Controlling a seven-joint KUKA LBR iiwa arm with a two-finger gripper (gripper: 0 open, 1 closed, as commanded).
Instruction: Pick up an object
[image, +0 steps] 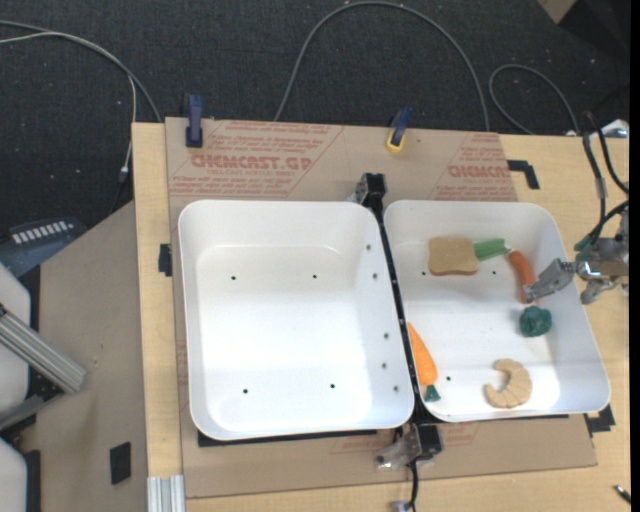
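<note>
The right bin (590, 372) holds several toy foods. A tan bread slice (452, 257) lies at the back with a green piece (490, 250) beside it. An orange-red sausage-like piece (520, 270) lies just right of those. Below it sits a dark green lump (535, 321), and a tan croissant (510, 384) rests near the front. An orange carrot (423, 360) leans on the bin's left wall. My gripper (572, 283) hangs over the right rim, open, with nothing between its fingers. Its left fingertip (545, 282) is right next to the sausage-like piece.
The left bin (190, 300) stands beside the right one, and a black divider clip (372, 187) joins them at the back. A blue clamp (193, 118) and a yellow clamp (399, 130) pin the cardboard sheet. Cables hang at the right edge (600, 170).
</note>
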